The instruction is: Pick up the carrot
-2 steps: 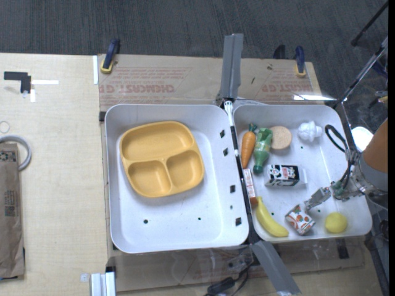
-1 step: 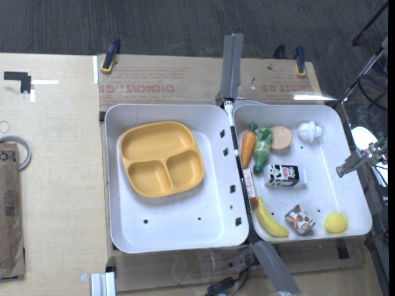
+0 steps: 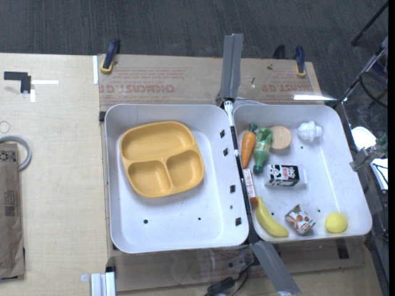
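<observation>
Hanging at the right-hand rim of the right bin (image 3: 352, 165), the gripper (image 3: 369, 155) shows as a blurred grey shape at the edge of the view, and whether it is spread or closed, I cannot tell. It grips nothing that can be seen. Nearest to it, just inside the bin, sit a yellow ball (image 3: 336, 222) toward the front corner and a crumpled white object (image 3: 309, 131) toward the back. Further across from the gripper come a cow-print carton (image 3: 283, 176), a small red-and-white carton (image 3: 300, 220) and a round tan disc (image 3: 281, 137). Right over on the far side of that bin from the gripper lies the carrot (image 3: 247, 148), orange with its green top pointing to the back, close to the wall by the other bin, a green bottle (image 3: 262, 150) touching its near side. Toward the front of the carrot, a banana (image 3: 270, 219) curves along the same wall. Beyond it all, well apart from the gripper, the left bin (image 3: 185, 233) holds a yellow divided plate (image 3: 162, 158).
</observation>
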`<state>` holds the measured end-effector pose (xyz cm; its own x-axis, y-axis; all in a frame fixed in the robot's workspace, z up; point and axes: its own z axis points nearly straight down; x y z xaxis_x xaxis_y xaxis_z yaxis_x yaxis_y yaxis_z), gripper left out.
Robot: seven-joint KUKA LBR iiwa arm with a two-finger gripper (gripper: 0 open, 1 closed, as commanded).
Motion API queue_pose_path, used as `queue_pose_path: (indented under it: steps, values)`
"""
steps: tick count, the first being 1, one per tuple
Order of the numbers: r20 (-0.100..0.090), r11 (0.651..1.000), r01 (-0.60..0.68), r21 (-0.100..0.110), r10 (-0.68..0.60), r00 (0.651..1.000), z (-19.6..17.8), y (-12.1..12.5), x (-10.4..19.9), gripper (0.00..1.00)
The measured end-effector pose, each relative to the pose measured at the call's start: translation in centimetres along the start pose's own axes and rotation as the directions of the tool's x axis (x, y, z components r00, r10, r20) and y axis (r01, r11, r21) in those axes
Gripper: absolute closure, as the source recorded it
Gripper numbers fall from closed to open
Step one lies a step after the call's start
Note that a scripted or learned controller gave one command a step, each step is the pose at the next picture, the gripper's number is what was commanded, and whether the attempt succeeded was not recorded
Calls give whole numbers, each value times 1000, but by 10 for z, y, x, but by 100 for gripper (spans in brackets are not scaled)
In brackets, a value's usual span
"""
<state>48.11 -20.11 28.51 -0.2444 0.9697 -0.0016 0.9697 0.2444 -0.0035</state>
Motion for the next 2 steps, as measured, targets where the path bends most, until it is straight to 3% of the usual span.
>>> queue_pose_path:
  steps: [1, 2]
  values:
    - [-4, 988, 153, -1, -153, 988, 138, 10, -24, 100]
    - [-2, 995, -101, -1, 101, 995, 188, 73, -39, 100]
